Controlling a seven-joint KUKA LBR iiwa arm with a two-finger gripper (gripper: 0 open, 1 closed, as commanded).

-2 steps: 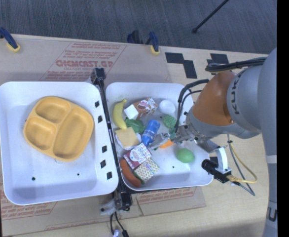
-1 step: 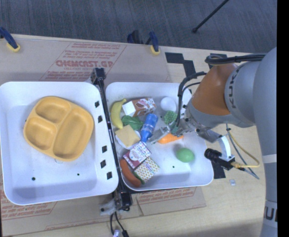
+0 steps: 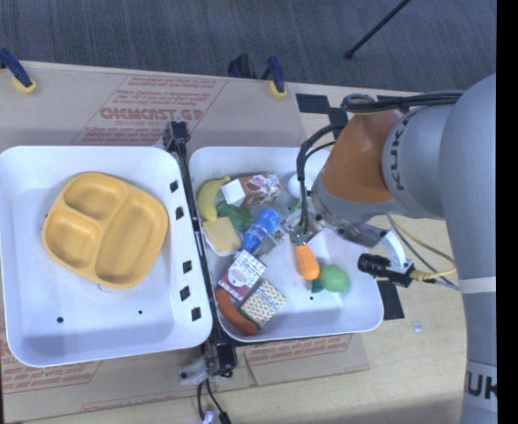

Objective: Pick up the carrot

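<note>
In right bin point(image 3: 365, 312) — carrot point(image 3: 307, 262) just below end effector point(image 3: 300, 234)

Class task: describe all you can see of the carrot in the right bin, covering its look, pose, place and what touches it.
The carrot is small, bright orange and smooth, seemingly a plastic toy. It lies in the right bin, toward that bin's right side, its length running roughly up and down the view. A round green item sits against its lower right. The tool is right at its upper end; whether it grips the carrot cannot be told.
</note>
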